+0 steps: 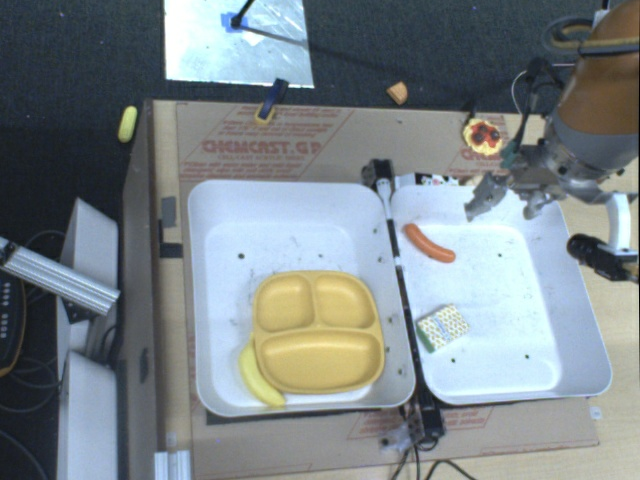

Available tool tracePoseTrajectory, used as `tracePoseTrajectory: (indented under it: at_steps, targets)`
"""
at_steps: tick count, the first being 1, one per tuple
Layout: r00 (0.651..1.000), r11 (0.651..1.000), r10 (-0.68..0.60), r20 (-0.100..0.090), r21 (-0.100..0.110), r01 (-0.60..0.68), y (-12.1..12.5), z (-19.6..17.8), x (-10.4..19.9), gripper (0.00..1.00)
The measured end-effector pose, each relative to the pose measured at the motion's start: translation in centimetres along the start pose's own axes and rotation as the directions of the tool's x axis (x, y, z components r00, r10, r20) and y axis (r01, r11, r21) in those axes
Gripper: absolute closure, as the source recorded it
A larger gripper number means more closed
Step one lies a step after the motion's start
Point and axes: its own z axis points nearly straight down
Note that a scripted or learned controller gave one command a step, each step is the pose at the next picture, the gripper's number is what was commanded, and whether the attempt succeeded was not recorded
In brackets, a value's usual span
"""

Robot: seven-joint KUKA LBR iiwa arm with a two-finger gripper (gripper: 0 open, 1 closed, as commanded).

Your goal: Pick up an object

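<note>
- A grey robot arm with an orange band [610,53] reaches in from the right, over the far edge of the right-hand shallow white bin [560,348].
- Its two-finger gripper [510,200] hangs above that bin's far rim with its fingers spread apart and nothing between them.
- In the right bin, a small orange sausage-shaped object [429,243] lies near the far left corner, a little to the left of the gripper and apart from it.
- Nearer the camera in the same bin sits a small green and white patterned block [441,326], close to the left wall.
- The left-hand shallow white bin [230,218] holds a yellow plastic tray with three compartments [318,330].
- A yellow banana-shaped object [256,378] lies against the tray's near left edge.
- Both bins rest on a sheet of brown cardboard [300,138].
</note>
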Motion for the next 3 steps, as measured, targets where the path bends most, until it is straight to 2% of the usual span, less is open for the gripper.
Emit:
tracePoseTrajectory:
  at_steps: [1, 2, 3]
  targets:
    - [1.000, 1.000, 0.002, -0.001, 0.004, -0.002, 5.1, 11.0, -2.0, 0.00]
    - [1.000, 1.000, -0.001, -0.001, 0.002, 0.001, 4.4, 19.3, 1.2, 0.00]
    - [1.000, 1.000, -0.001, 0.000, -0.003, 0.001, 4.5, 18.1, 1.1, 1.00]
